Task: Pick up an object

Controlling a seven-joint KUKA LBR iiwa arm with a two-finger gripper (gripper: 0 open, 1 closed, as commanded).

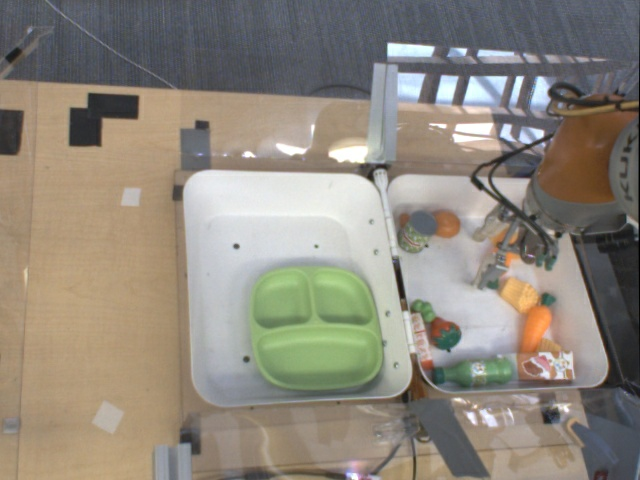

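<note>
My gripper (491, 251) hangs over the right bin (470, 298), in its upper right part, under the grey wrist with the orange band. Its two fingers (488, 272) stand apart, open, and I see nothing held between them. Just below and right of it lies a yellow cheese wedge (518, 294), with an orange carrot (537, 326) beneath that. A small can (414, 233) and an orange ball (447, 225) sit to the gripper's left. A red and green vegetable (443, 334), a green bottle (476, 372) and a small carton (547, 365) lie along the bin's front.
The left bin (220, 268) holds a green divided plate (316, 326). A metal frame (480, 73) rises behind the right bin. Black cables run along the arm near the bin's right wall.
</note>
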